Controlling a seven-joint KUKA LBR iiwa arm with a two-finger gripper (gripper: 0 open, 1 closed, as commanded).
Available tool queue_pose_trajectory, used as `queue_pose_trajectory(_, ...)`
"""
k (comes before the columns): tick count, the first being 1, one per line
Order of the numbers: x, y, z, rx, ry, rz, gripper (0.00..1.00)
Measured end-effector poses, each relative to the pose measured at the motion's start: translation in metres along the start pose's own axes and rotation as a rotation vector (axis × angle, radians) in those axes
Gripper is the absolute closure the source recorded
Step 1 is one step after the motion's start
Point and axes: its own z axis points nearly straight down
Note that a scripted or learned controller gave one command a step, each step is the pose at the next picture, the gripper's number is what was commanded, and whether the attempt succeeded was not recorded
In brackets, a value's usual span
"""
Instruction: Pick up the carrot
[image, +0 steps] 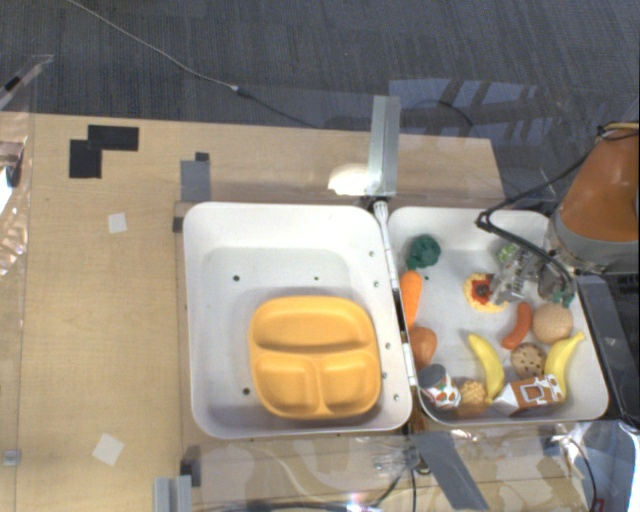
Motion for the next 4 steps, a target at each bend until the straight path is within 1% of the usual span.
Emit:
queue_pose_trajectory(1, 0.014, 0.011, -0.15, -0.002, 0.015, -0.357, 1.0)
queue_pose_trajectory(2, 0.031, 0.014, -0.121, -0.012, 0.023, -0.987, 1.0)
queue_pose_trajectory(3, 0.052, 0.02, -0.163, -0.016, 0.02, -1.361, 1.0)
queue_pose_trajectory(4, 0.087, -0.009, -0.118, -0.026, 0.024, -1.743, 1.0)
